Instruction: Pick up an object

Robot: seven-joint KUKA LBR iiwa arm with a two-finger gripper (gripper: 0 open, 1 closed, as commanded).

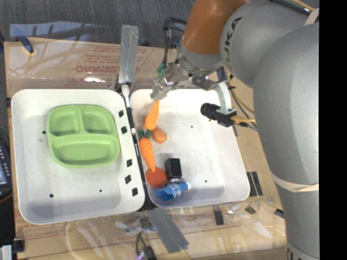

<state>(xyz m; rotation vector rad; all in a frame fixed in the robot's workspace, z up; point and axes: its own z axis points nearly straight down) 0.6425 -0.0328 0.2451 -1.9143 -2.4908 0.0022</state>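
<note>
— Bins [32, 199]? 
— White plastic, smooth, faint sheen. Green divided tray [84, 134]: matt plastic.
— The carrots [152, 116]? 
— Orange, soft-looking, matt, maybe cloth. Black block [173, 167]: dull finish.
— The arm [282, 64]? 
— Grey painted shell, satin; orange band [209, 20] glossy. Bench [65, 58]: brown cardboard under shiny clear film.

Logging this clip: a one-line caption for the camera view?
Gripper hovers at the right bin's far edge above a toy carrot; green divided plate sits in the left bin.
</note>
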